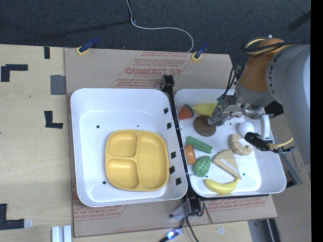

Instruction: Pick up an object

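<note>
Grey metal of the arm (282,79) covers the upper right corner of the right bin (270,185), so you lose whatever lies beneath it, and the arm itself is cut off at the frame's right edge. The gripper (218,116) hangs low over the back of that bin, just above a brown round piece (204,126); whether it touches is unclear. You cannot tell how its fingers stand, since they blur into the dark wrist hardware, and nothing can be seen held between them.

Count two white bins side by side on the bench (30,150). The left bin (86,110) holds one thing: a yellow plate (136,160) with three sections. The right bin holds the toy food. You can count one yellow piece (204,108) at the back, partly hidden by the gripper, one red-orange piece (185,112) beside it, the brown one, one green pod (198,144), one orange piece (190,155) half tucked against the bin's left wall, one bumpy green piece (202,166), one banana (220,186) at the front, one pale wedge (227,163), and one tan lump (239,144). A white shape (246,129) near the arm is too washed out to name.

One white cable (151,26) runs across the dark surface behind the bins.
</note>
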Controlling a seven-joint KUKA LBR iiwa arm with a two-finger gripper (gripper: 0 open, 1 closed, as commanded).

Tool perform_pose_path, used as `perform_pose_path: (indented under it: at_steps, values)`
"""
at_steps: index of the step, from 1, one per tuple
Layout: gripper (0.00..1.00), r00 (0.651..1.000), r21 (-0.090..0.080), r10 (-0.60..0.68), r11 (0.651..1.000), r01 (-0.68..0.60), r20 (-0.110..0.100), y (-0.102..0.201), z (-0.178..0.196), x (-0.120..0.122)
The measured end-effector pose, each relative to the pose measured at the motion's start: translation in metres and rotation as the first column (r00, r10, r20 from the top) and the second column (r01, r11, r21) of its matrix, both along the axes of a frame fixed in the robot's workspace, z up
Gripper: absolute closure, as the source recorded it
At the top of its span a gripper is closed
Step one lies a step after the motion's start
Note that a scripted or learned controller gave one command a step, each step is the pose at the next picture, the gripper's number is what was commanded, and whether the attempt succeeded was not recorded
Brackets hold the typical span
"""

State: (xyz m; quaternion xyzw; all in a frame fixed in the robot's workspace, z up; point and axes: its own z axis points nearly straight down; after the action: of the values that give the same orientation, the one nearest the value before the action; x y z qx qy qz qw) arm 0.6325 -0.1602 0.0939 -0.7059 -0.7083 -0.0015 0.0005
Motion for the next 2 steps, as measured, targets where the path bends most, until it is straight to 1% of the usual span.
perform_pose_path:
  at_steps: [1,2]
  values:
    - [1.0,1.0,-0.002,-0.002,1.0,0.002,-0.006,-0.005,0.042,0.006]
    - [1.0,1.0,-0.003,-0.001,1.0,0.001,-0.004,-0.007,0.098,0.011]
